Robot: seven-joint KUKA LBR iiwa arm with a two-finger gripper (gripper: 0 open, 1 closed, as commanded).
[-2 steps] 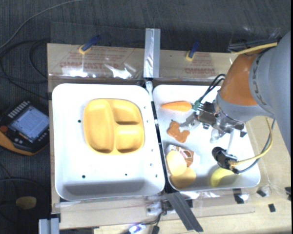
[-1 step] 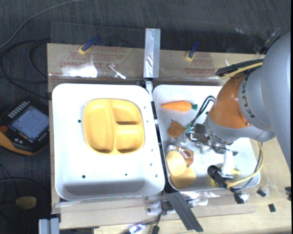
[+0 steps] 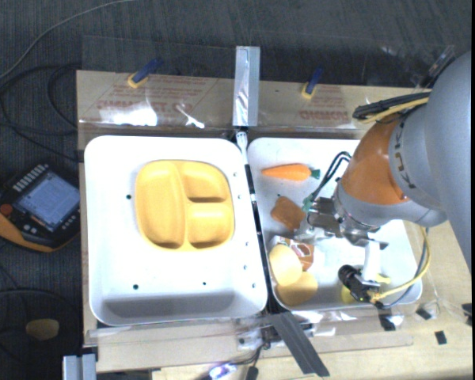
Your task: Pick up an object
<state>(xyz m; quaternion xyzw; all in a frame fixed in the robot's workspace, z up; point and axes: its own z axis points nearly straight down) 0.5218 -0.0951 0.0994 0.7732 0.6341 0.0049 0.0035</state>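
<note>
In the right bin [image 3: 408, 240] lie an orange carrot [image 3: 286, 172] near the far wall, a brown flat piece [image 3: 286, 210] below it, a small red and white item [image 3: 302, 251], a pale yellow rounded object [image 3: 283, 262] and a darker yellow one [image 3: 300, 288] at the near-left corner. My gripper [image 3: 307, 226] is low over the middle of this bin, just right of the brown piece and right above the red and white item. The wrist hides its tips.
The left bin [image 3: 111, 236] holds a yellow divided tray [image 3: 184, 203]. A metal divider strip [image 3: 253, 212] runs between the bins. The grey arm with its orange band [image 3: 376, 172] covers the right bin's right half. A handheld controller [image 3: 36, 204] lies off the bench at left.
</note>
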